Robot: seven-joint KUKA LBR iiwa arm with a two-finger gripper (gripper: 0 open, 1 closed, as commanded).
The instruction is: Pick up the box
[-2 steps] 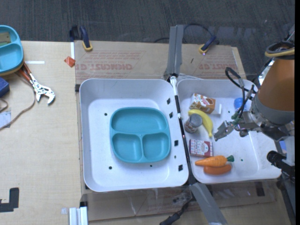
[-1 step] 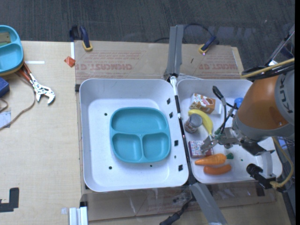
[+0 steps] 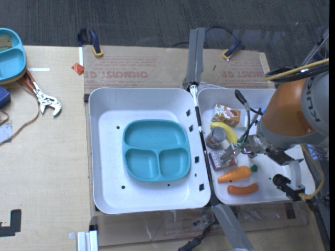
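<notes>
The box (image 3: pixel 229 115) looks light, stiff cardboard; grip across its narrow sides. Whether the jaws are apart, I cannot tell.

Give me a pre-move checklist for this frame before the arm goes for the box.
1. Small orange-and-white cardboard box in view in the right white bin: ok.
2. Pincer over the box: not ok; it sits nearer the camera, above the metal can.
3. Box free of clutter: not ok; yellow plastic banana lies against it.
4. Box between pincer fingers: not ok.
5. Finger opening: cannot tell.
</notes>
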